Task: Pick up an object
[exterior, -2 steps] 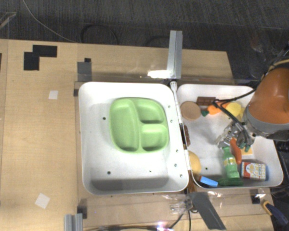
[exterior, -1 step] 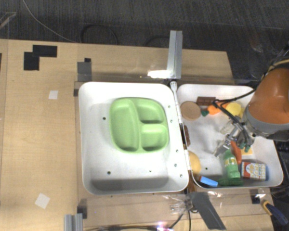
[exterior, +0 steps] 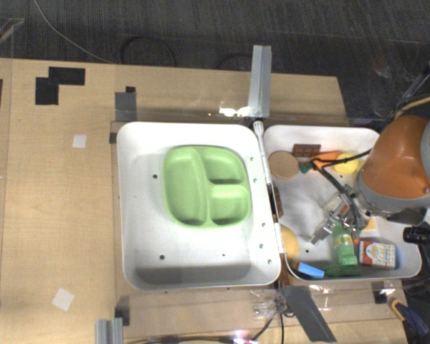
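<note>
The gripper (exterior: pixel 335 224) hangs low in the right bin (exterior: pixel 301 138), just above a green bottle (exterior: pixel 343 251) beside a small carton (exterior: pixel 378 254). Whether its fingers are open or closed cannot be told. A green tray (exterior: pixel 204 185) lies in the left bin (exterior: pixel 140 192).

Green tray (exterior: pixel 204 185) in left bin (exterior: pixel 140 213), claw (exterior: pixel 335 224) (right bin (exterior: pixel 301 196))

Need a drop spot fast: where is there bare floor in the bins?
Left bin: bare strips all round the green tray, widest along its near edge. Right bin: crowded around the hand, bottle and carton; one small gap beside the brown disc.
</note>
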`<action>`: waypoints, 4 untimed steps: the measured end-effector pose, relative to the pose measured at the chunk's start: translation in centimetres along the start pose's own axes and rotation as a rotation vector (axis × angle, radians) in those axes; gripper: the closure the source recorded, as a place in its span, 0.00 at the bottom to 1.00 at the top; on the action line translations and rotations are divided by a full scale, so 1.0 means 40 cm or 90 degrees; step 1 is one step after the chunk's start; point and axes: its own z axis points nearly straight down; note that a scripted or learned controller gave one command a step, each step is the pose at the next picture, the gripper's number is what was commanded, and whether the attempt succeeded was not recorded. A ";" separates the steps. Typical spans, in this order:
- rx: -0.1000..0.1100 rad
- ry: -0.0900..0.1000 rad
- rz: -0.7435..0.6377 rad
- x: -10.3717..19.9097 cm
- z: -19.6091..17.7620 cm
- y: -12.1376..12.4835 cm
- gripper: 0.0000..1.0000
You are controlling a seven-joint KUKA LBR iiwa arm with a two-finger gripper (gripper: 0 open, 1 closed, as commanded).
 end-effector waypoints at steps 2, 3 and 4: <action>0.001 0.005 -0.052 -0.036 0.002 0.064 0.00; 0.002 0.009 -0.065 -0.247 0.012 0.166 0.00; 0.001 0.006 0.007 -0.165 0.008 0.078 0.00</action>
